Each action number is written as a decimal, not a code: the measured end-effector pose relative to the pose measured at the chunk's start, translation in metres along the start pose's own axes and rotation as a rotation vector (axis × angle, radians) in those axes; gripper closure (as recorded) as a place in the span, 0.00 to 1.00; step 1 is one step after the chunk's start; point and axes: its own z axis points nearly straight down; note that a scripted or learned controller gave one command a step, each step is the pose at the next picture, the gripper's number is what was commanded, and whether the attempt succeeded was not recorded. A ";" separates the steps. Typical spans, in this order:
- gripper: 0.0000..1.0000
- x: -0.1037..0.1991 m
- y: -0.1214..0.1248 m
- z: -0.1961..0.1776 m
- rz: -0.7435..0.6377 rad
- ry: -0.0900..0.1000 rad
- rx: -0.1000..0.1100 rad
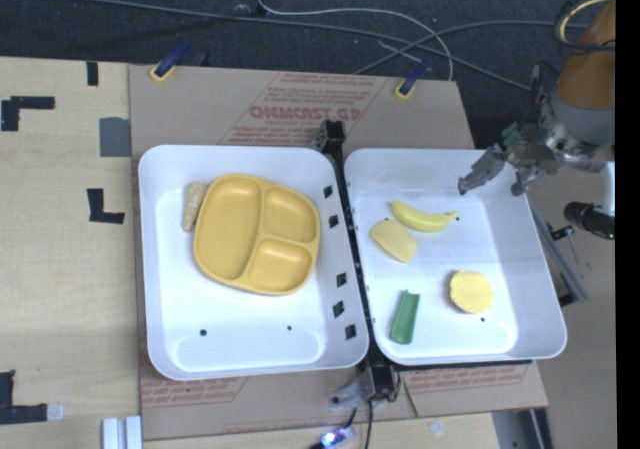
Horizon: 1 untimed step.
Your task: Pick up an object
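The right bin [520,327] holds a yellow banana [423,218], a pale yellow wedge-shaped piece [393,240], a round yellow piece [470,291] and a green stick-shaped piece [404,317]. My gripper [497,173] hangs over the right bin's far right corner, up and to the right of the banana. Its two dark fingers are spread apart with nothing between them. The arm comes in from the right edge.
The left bin [165,257] bears a yellow divided plate [256,233] with a tan sponge-like block [192,205] tucked at its left side. Cables run across the dark floor behind the bench. Clamps hold the cardboard sheet under the bins.
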 end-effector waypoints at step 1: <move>0.00 0.000 0.003 -0.009 -0.004 -0.003 -0.014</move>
